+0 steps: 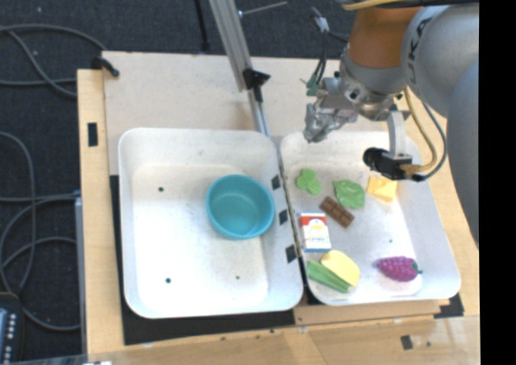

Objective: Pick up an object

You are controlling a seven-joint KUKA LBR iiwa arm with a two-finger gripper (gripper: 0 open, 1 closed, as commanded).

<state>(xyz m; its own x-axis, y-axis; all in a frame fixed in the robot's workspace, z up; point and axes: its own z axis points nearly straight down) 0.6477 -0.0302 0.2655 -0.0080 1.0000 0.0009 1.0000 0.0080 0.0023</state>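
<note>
My gripper (317,129) hangs above the far left corner of the right bin (439,230), with nothing seen between its fingers. Below it in that bin lie a small green leafy piece (308,181), a second green piece (349,192), a brown chocolate bar (337,212), a yellow cheese wedge (382,188), a red and white carton (314,232), a yellow and green corn cob (333,270) and a purple grape bunch (397,267). The nearest green piece sits a short way in front of the gripper.
A blue bowl (239,206) stands in the left bin (137,218), near its right wall. A slanted aluminium post (232,33) rises behind the bins. A black fitting (387,161) on the arm overhangs the right bin's far side.
</note>
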